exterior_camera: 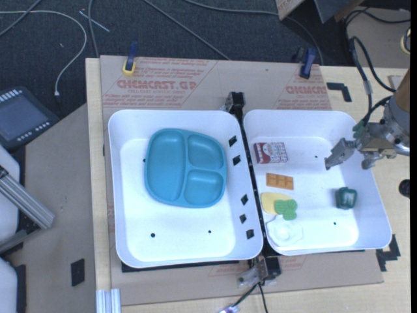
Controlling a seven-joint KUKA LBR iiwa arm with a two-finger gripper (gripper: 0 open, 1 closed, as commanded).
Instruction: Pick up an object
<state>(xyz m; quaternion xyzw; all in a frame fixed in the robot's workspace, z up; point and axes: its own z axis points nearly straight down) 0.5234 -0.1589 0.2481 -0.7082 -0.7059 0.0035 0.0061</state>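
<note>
Two white bins sit side by side on my counter. My pincer hangs over the right bin, fingers spread apart and holding nothing. A small green object lies just below it, near that bin's right wall.

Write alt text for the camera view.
A grey arm's open gripper hovers over the right bin, which holds a green toy, a waffle and a carton. The left bin holds a blue divided plate.
</note>
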